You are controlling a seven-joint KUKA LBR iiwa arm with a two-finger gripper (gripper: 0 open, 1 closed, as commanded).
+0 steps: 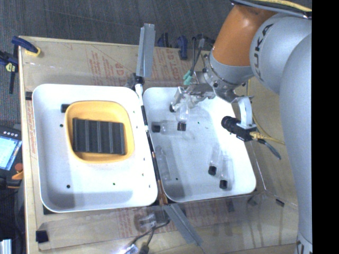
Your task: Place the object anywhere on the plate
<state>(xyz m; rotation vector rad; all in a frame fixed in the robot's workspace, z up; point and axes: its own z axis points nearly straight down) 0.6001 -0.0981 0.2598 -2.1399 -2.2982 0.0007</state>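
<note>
Right bin (241, 187) rim — claw (179, 103) far-side.

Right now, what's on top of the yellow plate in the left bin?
A dark ribbed rectangular block lies flat on the yellow plate, covering most of its centre. The yellow rim shows all around it. The plate surface under the block is hidden.
</note>
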